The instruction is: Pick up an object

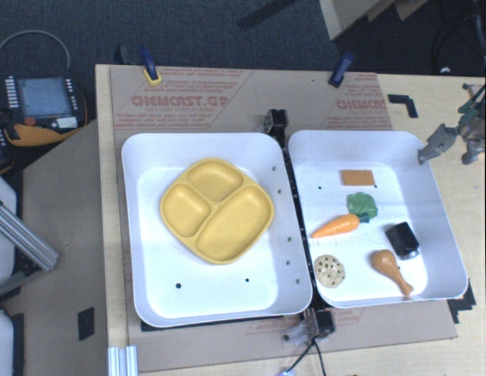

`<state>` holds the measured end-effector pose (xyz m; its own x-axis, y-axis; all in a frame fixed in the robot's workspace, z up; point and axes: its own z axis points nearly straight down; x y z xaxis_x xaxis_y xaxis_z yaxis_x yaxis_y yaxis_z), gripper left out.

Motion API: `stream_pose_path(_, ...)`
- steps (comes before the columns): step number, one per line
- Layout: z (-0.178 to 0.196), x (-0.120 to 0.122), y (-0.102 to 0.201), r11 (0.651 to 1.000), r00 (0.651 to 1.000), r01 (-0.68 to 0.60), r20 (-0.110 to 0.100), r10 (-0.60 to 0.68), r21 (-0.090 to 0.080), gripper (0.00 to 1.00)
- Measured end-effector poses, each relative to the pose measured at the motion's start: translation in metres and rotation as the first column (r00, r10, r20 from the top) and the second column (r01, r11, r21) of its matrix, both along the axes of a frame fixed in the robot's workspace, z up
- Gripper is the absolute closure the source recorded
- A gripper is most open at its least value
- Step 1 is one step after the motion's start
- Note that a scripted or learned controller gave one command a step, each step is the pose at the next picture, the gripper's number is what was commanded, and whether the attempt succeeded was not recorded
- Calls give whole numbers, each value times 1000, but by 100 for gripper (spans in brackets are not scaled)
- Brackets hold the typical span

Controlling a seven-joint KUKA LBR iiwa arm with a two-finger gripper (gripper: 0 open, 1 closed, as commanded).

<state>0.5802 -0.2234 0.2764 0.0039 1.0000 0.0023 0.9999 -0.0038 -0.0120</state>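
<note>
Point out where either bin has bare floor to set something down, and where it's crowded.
Left bin: bare strip along the near edge below the yellow divided plate, plus a band above it. Right bin: bare far-left corner beside the cracker. Crowded: broccoli, carrot, black block, cookie, drumstick.

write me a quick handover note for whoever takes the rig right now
Hand: at the right bin's far right corner, over the rim, holding nothing; grip state unclear.
Right bin: cracker, broccoli, carrot, black block, cookie, drumstick.
Left bin: yellow divided plate.
Done: nothing picked yet.
Left: bring the hand down on one item and lift it.
</note>
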Motion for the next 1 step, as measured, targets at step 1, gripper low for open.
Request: stream_pose_path(1,8,2,1,1000,1000,-4,13,4,-4,0)
